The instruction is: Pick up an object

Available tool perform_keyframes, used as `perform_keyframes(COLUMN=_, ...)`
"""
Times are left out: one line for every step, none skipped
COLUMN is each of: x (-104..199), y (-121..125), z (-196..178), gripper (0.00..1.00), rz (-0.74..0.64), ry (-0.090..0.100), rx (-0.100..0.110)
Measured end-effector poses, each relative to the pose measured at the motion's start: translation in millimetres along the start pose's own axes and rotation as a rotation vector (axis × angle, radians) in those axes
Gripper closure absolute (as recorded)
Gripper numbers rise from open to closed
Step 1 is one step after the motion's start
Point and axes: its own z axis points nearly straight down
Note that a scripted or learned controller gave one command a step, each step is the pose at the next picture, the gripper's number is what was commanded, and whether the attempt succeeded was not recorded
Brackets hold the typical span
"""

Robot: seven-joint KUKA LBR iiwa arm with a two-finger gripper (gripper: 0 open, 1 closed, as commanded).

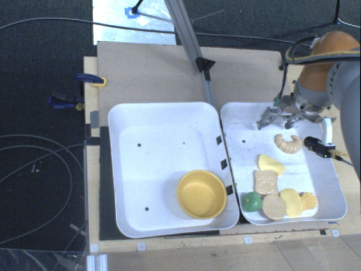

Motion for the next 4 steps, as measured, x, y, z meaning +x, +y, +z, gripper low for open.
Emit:
perform_keyframes(x=-0.9, y=2.1, z=-15.6, gripper=1.00, rz=-0.003, ry=-0.003, rx=-0.008)
perform_keyframes(x=-8.1, y=0.8, z=-64.3, gripper=1.00, rz=0.004, ry=-0.003, rx=-0.010)
perform_keyframes(x=-4.5, y=0.1, z=-110.2, gripper=1.00, rz=0.001, ry=-0.002, rx=-0.011)
perform_keyframes(x=-4.5, y=1.5, z=-142.2, gripper=1.00, rz=0.000, ry=-0.002, rx=-0.009)
